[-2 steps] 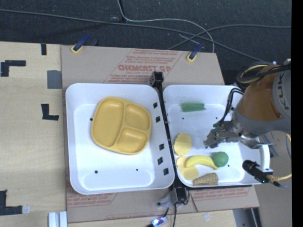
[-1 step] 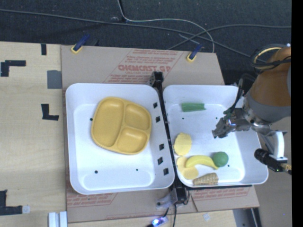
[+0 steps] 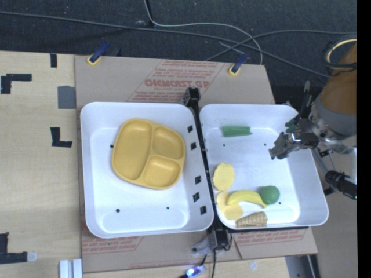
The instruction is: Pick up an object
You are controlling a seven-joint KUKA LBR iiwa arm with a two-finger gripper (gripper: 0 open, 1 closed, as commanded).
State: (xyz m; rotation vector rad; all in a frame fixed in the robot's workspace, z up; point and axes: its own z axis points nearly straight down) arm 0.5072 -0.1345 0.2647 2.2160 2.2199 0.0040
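Observation:
The right bin (image 3: 301, 172) holds a green stick-shaped piece (image 3: 236, 131) near its back, a pale yellow round slice (image 3: 224, 176), a yellow banana (image 3: 245, 198), a green round fruit (image 3: 269, 194) and a tan ridged piece (image 3: 252, 219) at the front. My gripper (image 3: 282, 147) hangs over the right side of this bin, right of the green stick and above the round fruit. It points down and to the left, and nothing shows between its tips.
The left bin (image 3: 95, 172) carries a yellow divided plate (image 3: 148, 153). A black divider (image 3: 199, 155) runs between the bins. Cardboard (image 3: 174, 80) lies under both. Cables (image 3: 191, 25) cross the dark floor behind.

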